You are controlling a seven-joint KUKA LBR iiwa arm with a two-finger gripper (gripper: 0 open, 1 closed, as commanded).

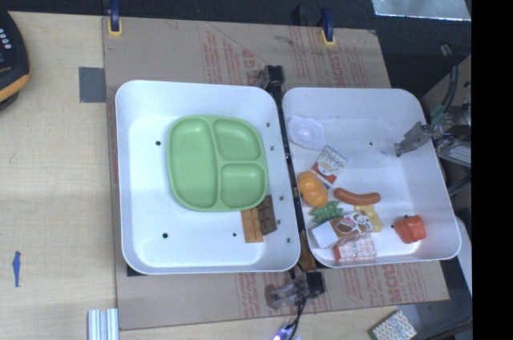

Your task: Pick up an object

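I see the toys heaped low in the right bin [401, 110]: orange [312, 188], sausage [357, 196], red piece [410, 228], small packets [353, 250]. The gripper [410, 139] sits at that bin's upper right edge, apart from them; I cannot tell its jaw state. The left bin [136, 194] holds a green plate [216, 163].
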